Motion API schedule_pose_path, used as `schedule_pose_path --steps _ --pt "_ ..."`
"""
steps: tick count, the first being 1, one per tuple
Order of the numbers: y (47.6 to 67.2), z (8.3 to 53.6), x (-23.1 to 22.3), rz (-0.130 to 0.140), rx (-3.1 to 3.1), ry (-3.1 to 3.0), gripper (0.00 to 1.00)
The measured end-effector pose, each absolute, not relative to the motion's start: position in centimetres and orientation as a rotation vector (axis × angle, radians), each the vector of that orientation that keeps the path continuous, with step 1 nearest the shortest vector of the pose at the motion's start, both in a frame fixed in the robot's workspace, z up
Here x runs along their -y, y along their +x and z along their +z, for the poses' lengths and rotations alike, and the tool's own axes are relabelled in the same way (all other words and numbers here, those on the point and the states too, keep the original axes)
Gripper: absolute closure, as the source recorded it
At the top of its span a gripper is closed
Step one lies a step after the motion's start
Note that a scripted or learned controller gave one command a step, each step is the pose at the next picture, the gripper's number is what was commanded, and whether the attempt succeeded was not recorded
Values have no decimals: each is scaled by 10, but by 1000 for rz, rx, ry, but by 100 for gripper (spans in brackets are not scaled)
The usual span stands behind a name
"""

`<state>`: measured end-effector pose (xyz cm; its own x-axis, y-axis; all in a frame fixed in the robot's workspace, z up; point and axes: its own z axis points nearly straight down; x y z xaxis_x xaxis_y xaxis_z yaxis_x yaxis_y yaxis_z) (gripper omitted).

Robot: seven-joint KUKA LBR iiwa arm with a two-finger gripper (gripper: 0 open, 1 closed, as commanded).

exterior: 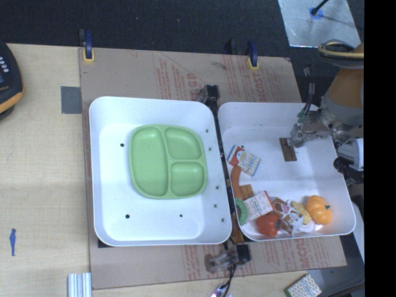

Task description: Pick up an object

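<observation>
You are looking down on two white bins sitting side by side on a brown cardboard sheet. The left bin is holding a green divided plate, lying flat near its middle with three compartments facing up. The right bin is holding the loose objects, and they are crowding its near edge: a small orange pumpkin at the right end, a red tomato-like piece, a few printed snack packets between them, a green piece just beside the divider, and a white printed card lying apart, farther up near the divider.

The arm is reaching in from your right, and its gripper is hanging over the far right part of that bin — well apart from the pile of objects. A small brown piece is lying just beside its tip. You cannot tell from this angle how the gripper is set, and nothing is visibly held in it. None of the objects is lifted; all are resting on the bin floor.
</observation>
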<state>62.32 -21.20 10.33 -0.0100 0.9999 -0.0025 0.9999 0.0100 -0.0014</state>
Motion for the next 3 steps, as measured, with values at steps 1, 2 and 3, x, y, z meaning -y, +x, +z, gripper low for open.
schedule_pose_path --steps 1,2,3 --pt "623 103 212 -6 -2234 2209 0" --pt "615 91 174 -5 -2233 2216 0" --pt "636 93 213 -2 -2222 2218 0"
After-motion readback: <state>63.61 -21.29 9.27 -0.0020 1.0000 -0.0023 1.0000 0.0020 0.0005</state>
